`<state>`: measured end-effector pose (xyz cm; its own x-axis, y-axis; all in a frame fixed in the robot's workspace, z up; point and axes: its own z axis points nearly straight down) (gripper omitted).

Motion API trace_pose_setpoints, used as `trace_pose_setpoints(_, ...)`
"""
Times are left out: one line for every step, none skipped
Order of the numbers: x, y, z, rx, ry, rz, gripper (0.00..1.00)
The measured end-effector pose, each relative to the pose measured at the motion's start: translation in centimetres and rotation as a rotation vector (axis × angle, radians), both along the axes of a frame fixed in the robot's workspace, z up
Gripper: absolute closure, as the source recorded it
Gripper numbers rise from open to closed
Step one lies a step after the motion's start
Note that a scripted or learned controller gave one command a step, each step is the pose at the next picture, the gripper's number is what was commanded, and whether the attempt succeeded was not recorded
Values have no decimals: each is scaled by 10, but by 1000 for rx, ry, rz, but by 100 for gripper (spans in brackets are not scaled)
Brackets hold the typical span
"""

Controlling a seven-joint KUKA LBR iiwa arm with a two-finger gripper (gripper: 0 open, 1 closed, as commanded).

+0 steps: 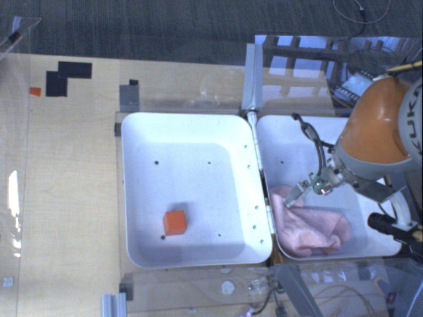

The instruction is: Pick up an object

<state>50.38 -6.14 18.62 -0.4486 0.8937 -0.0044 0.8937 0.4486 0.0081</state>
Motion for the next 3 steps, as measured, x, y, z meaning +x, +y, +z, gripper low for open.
trace_pose_setpoints(-16,-56,-73,0,5,-22,0)
trace_pose_setpoints(15,-31,-95,1,-7,-222,0)
trace_pose_setpoints(73,-35,-96,2,-7,-302,0)
